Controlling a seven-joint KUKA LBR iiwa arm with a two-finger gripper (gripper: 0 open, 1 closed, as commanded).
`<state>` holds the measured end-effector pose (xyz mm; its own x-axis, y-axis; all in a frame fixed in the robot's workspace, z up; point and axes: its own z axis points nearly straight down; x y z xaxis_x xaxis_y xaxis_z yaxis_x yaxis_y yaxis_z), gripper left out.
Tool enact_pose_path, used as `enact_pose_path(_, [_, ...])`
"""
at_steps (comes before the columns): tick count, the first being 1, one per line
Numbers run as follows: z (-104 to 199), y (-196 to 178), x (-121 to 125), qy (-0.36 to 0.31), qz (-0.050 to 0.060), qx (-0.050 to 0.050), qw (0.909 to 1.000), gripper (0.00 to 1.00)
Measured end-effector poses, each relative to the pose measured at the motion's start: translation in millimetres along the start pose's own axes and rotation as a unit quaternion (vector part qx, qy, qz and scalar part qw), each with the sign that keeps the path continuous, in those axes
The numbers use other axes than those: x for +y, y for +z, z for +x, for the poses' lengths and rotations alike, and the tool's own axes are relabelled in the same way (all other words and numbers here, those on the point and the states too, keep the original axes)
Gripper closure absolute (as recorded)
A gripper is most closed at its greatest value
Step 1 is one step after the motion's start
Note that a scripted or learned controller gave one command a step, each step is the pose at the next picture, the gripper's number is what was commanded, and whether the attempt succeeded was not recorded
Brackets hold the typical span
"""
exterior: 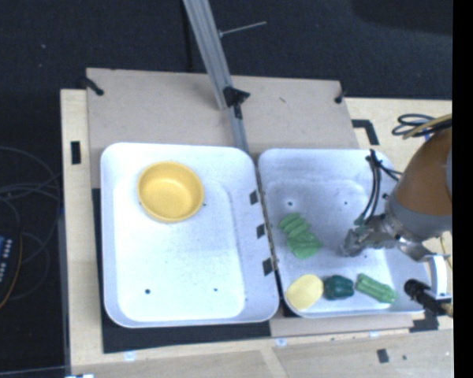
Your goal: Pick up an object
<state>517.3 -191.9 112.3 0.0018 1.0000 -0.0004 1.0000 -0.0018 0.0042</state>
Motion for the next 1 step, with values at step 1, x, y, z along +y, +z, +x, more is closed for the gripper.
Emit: enact_pose_path(1, [-10.5,-48.5,0.2,0.000,0.000,-0.001,1.0000,1.00])
